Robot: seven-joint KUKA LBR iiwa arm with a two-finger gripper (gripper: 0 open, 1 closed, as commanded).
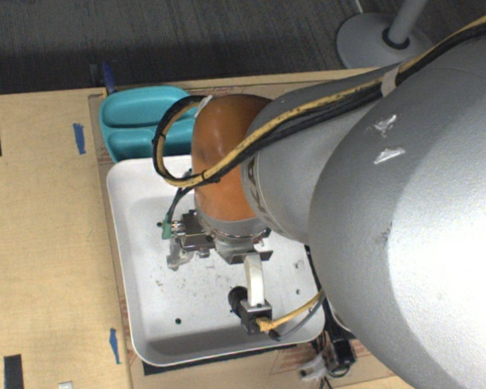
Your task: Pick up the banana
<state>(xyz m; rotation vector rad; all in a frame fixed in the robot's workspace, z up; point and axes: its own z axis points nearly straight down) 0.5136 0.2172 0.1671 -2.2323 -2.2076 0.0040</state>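
Observation:
My arm, grey with an orange band [223,161], reaches in from the right and hangs low over the left white bin [141,268]. The gripper [195,245] points down into the middle of that bin, and I look at it from above, so its body hides its tip. A small green board and metal parts stick out on its left side. The arm covers the bin floor beneath it and everything to the right.
A teal padded object [138,122] lies just beyond the bin's far rim. A white bracket with a black end and yellow cable [255,304] hangs near the bin's front. Cardboard bench surface [43,251] with blue tape marks spreads to the left.

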